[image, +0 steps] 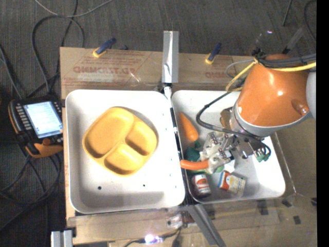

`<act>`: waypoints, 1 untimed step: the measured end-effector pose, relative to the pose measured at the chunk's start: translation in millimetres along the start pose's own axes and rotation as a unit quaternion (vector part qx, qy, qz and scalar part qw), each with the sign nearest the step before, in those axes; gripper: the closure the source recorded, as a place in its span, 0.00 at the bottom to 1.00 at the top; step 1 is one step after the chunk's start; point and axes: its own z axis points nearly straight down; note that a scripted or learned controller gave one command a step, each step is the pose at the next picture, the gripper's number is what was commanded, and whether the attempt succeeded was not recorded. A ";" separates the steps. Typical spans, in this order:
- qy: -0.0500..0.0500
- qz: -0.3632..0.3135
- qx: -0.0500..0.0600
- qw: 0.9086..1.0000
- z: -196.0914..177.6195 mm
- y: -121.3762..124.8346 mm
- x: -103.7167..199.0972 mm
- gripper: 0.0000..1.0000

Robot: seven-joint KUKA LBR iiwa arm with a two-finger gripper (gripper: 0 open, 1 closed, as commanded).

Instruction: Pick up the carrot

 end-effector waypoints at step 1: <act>0.000 -0.204 -0.001 0.979 10.9 54.6 -35.9 1.00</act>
